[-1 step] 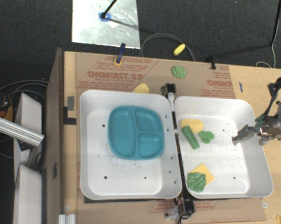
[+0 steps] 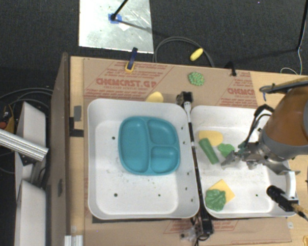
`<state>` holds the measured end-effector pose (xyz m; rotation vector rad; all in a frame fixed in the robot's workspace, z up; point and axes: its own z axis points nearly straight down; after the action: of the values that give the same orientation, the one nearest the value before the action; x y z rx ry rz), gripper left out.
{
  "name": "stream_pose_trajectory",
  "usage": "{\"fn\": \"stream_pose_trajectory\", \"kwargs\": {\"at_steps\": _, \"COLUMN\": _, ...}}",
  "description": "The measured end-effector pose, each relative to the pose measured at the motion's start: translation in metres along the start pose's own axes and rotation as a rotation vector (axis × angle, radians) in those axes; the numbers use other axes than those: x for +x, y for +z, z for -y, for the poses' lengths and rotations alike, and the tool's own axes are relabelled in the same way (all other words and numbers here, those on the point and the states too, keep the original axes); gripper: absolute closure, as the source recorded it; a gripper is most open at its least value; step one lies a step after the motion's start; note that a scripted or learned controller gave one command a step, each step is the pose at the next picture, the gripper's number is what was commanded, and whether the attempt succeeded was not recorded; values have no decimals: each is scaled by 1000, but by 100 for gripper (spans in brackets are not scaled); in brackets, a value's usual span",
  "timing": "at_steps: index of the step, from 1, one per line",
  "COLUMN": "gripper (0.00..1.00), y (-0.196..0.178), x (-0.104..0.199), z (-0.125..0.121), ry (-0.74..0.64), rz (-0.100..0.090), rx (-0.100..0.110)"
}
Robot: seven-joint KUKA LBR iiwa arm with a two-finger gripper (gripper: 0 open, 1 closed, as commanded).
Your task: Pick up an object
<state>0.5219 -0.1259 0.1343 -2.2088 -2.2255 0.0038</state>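
Robotics lab rig: cardboard-lined bench (image 2: 120,83) on dark carpet, two white bins (image 2: 99,143) on it, cables (image 2: 172,44) behind bench, aluminium extrusion (image 2: 18,143) left of bench.

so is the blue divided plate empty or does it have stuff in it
Empty: the blue divided plate in the left bin shows bare compartments, nothing lying in them.

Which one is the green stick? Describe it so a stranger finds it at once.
Start at the right white bin, the one without the blue divided plate. Near its left wall lies the green stick, slanted, below a pale yellow piece. It is the lone long, straight green thing there; the other green pieces are short and lumpy, one beside the claw.
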Motion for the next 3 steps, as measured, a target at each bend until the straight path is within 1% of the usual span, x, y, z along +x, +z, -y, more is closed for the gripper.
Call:
{"fn": "stream_pose_trajectory", "kwargs": {"at_steps": 1, "gripper": 0, "y": 51, "x": 4, "z": -55, "ry": 1, "rz": 4, "rx": -11}}
{"fn": "stream_pose_trajectory", "kwargs": {"at_steps": 2, "gripper": 0, "y": 44, "x": 30, "z": -131, "ry": -2, "rz": 3, "rx": -16}}
{"fn": "stream_pose_trajectory", "kwargs": {"at_steps": 3, "gripper": 0, "y": 50, "x": 41, "z": -105, "ry": 6, "rz": 2, "rx": -5}}
